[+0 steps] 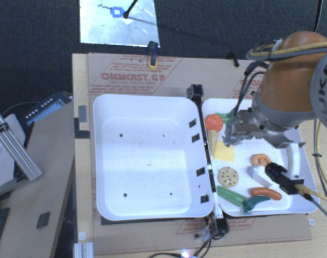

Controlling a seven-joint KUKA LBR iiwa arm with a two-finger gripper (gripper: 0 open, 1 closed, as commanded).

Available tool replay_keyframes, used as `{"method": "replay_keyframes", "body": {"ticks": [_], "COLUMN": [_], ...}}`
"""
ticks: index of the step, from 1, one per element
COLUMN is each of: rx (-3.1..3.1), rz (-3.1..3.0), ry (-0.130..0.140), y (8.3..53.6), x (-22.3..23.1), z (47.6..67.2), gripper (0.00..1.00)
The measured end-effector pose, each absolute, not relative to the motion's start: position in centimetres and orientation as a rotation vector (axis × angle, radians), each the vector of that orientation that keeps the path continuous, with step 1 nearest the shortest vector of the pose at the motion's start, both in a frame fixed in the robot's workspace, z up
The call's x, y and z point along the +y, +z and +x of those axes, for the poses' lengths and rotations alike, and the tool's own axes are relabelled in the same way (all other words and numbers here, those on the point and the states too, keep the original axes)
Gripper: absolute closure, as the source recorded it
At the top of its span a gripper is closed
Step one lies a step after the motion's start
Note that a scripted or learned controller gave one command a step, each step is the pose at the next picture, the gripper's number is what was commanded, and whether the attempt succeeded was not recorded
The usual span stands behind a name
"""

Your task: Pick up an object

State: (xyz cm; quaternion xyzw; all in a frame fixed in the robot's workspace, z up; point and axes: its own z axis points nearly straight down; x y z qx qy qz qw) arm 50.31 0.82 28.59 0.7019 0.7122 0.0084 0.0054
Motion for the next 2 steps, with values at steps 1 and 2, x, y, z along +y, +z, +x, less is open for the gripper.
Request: {"method": "replay_keyframes", "body": {"ticks": [1, 2], "rx": [2.229, 2.217], "rz": [2.202, 2.215], "ry": [0.020, 0.009], "y": [39.3, 40.8], "x": [6.5, 5.0], "z": [52.5, 60.2], "gripper": [1.00, 1.00]}}
